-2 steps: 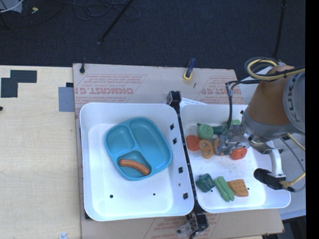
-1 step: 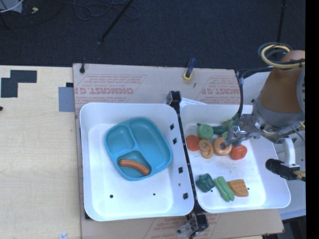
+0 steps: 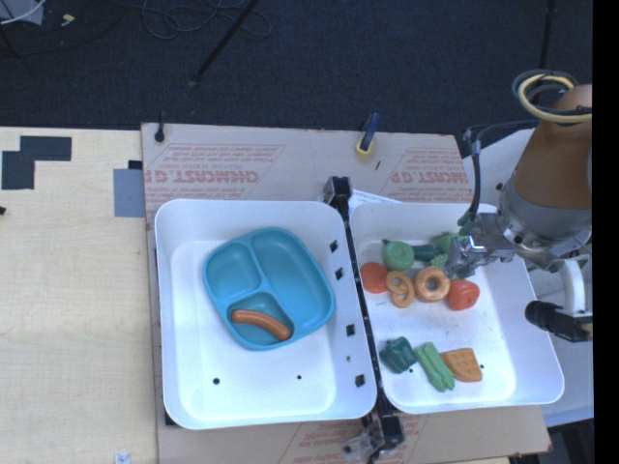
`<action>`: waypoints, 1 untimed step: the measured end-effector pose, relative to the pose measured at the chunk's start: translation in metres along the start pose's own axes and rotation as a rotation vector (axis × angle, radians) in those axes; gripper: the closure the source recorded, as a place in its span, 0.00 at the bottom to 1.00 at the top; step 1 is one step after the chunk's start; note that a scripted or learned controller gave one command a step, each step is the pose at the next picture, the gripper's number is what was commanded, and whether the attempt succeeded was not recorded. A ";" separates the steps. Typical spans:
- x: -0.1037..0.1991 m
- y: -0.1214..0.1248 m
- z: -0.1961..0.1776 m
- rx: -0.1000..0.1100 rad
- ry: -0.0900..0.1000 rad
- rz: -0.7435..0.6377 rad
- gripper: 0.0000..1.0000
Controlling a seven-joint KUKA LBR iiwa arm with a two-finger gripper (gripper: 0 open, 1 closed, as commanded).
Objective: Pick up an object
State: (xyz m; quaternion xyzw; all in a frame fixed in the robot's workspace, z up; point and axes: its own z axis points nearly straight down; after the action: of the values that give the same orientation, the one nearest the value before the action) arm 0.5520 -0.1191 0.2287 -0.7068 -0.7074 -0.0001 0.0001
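Observation:
In the right bin (image 3: 542,375) lie several toy foods. An orange-red tomato (image 3: 373,277), a green round piece (image 3: 397,254), two ring-shaped donuts (image 3: 399,288) (image 3: 431,284) and a red tomato (image 3: 462,295) cluster at mid-bin. Near the front are a dark green pepper (image 3: 397,354), a green cucumber (image 3: 434,366) and an orange wedge (image 3: 462,364). My gripper (image 3: 462,252) hangs low over the cluster's right end, just above the red tomato and the right donut, partly covering small green pieces (image 3: 427,252).
The left bin (image 3: 184,375) bears a blue divided plate (image 3: 268,283) with a sausage (image 3: 259,324) in its front compartment. A black divider (image 3: 350,298) joins the bins. The arm's body (image 3: 551,177) looms over the right bin's far right corner.

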 end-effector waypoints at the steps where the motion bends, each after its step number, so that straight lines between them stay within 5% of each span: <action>1: 0.060 0.015 -0.006 0.002 0.002 -0.005 1.00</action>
State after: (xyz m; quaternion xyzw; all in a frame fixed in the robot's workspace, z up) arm 0.5669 -0.0595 0.2346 -0.7050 -0.7092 -0.0003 0.0016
